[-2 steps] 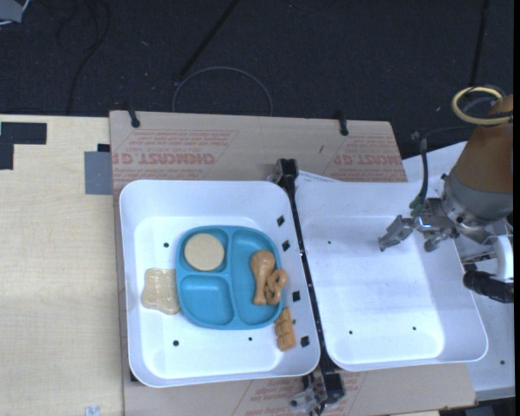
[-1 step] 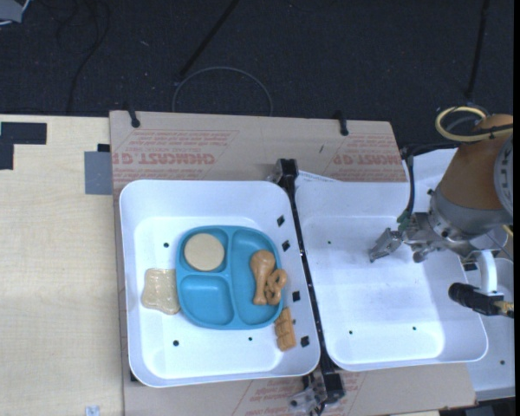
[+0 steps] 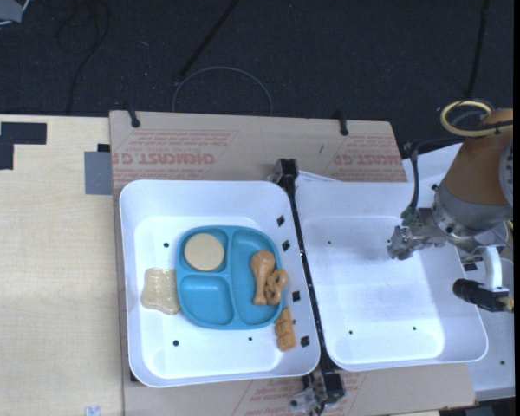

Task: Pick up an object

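Objects for picking all lay in the left bin (image 3: 139,232), gathered on and around a blue divided tray (image 3: 210,306), which I'll use as the landmark. Touching the tray's left edge was a pale, lumpy piece of toy food (image 3: 160,290), resting on the bin floor. In the tray's upper-left compartment sat a round tan disc (image 3: 203,251), flat like a cracker or pancake. The tray's lower-left compartment showed only bare blue. In its long right-hand compartment lay a brown drumstick-shaped piece (image 3: 262,276) with a pretzel-like twist (image 3: 277,284) touching its right side. Just off the tray's lower-right corner, on the white bin floor, sat a small orange-brown chunk (image 3: 284,330), close to the bin's right wall.

Right of the tray, past the black clips joining the two bins, was the right bin (image 3: 373,354), well apart from all the food pieces. Farther right again, the grey arm with its orange band reached in, and its tool (image 3: 405,241) hung over the upper right part of that bin, far from the tray. The tool was small and dark against the white, and I could not tell how it was set; nothing was visible in it.
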### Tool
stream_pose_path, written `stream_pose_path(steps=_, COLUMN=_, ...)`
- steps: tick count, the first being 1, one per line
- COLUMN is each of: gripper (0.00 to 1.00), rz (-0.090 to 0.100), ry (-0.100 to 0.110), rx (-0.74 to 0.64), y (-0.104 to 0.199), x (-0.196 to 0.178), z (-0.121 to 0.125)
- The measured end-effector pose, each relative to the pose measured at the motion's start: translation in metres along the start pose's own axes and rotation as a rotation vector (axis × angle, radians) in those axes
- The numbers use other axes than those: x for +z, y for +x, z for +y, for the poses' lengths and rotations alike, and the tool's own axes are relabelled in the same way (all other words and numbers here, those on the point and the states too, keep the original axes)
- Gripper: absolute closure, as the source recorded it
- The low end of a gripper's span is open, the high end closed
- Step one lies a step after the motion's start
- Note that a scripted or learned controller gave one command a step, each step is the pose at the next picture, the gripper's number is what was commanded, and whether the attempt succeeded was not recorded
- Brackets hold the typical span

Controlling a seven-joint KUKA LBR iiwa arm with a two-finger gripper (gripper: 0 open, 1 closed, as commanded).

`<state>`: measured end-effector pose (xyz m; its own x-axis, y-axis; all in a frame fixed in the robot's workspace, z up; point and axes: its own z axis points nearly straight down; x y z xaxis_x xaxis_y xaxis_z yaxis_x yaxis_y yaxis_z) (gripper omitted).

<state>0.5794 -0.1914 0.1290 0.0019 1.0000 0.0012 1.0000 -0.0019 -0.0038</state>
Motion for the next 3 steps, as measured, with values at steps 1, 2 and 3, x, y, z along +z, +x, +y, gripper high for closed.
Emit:
stream_pose_path(steps=1, gripper=1.00, rz=-0.002, ry=-0.005, rx=-0.003, y=0.005, x=-0.060, z=0.005)
stream_pose_path(steps=2, gripper=1.00, rz=-0.002, ry=-0.007, rx=-0.004, y=0.015, x=-0.115, z=0.006)
stream_pose_path(steps=3, gripper=1.00, rz=-0.001, ry=-0.004, rx=-0.004, y=0.014, x=-0.139, z=0.006)
